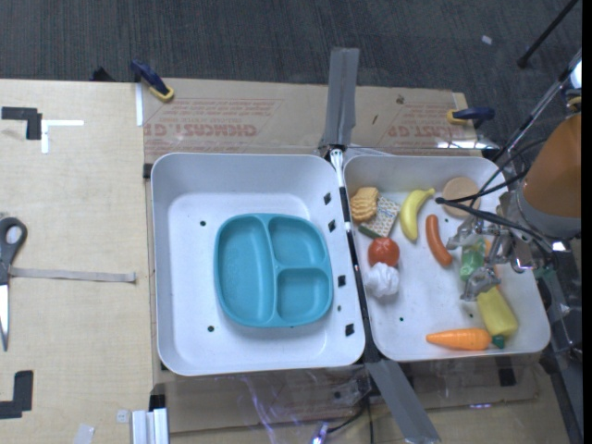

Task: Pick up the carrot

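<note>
The orange carrot (458,339) lies flat near the front wall of the right bin (407,336), its green end pointing right. My gripper (468,264) hangs over the right side of that bin, above and behind the carrot and apart from it. Its fingers stand open, one by the red sausage (438,240) and one by the yellow bottle (497,311). A small green item (472,261) sits in the gap between them. The arm's orange band (560,178) is at the right edge.
The right bin also holds a banana (413,211), a waffle (364,203), a tomato (384,251), a white lump (382,281) and a tan disc (460,191). A teal divided plate (275,269) lies in the left bin (176,248). Scissors (7,248) rest on the bench at left.
</note>
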